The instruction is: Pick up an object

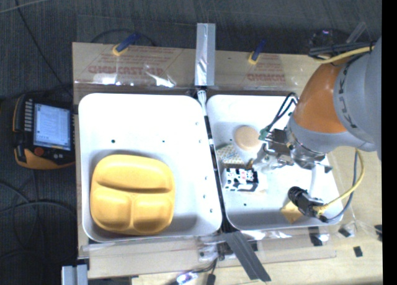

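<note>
A big yellow bun-shaped object (131, 192) lies in the left bin (142, 113), towards its front. In the right bin (236, 215) sit a tan round piece (246, 136), a pale speckled piece (227, 153) and a small black-and-white object (240, 179). My gripper (263, 159) hangs low over the right bin, just right of the black-and-white object and below the tan piece. The grey arm with its orange band (319, 104) reaches in from the right. I see nothing held between the fingers.
A handheld pendant with a lit screen (46, 130) lies on the floor left of the bench. A small yellowish item (290, 213) and a black cable fitting (299, 198) sit near the right bin's front right corner. A metal divider strip (205, 54) stands behind the bins.
</note>
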